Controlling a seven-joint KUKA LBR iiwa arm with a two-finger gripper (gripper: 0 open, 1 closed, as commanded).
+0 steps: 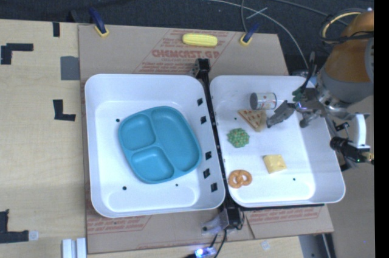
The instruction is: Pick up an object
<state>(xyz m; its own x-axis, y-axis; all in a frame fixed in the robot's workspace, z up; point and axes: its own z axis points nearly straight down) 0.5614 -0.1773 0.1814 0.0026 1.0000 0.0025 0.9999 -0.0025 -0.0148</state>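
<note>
On the left, the worktop (36,129) is pale wood with some black tape marks. A brown board lies on it, held by two clips, likely so it does not slide. A yellow toy banana (199,39) lies on the board, above the bins and out of play. The left bin (97,92) holds a blue plate (159,143) with three sections. The plate lies flat in the middle of the bin. The right bin (316,184) sits just beside it, and this is where the small things are, spread apart so each can be picked up alone. There is an orange pretzel (240,178) near the bottom left corner, a green ball (238,138) above it, and a tan cracker (253,118) above that. A small silver can (264,101) lies on its side just beside the cracker. A yellow cube (275,163) sits more to the right. The pincer (290,112) comes in from the right, low over the bin. Its fingers look spread wide with nothing between them. One dark finger (277,114) points at the cracker and the can, so I think it is going for one of those.
</note>
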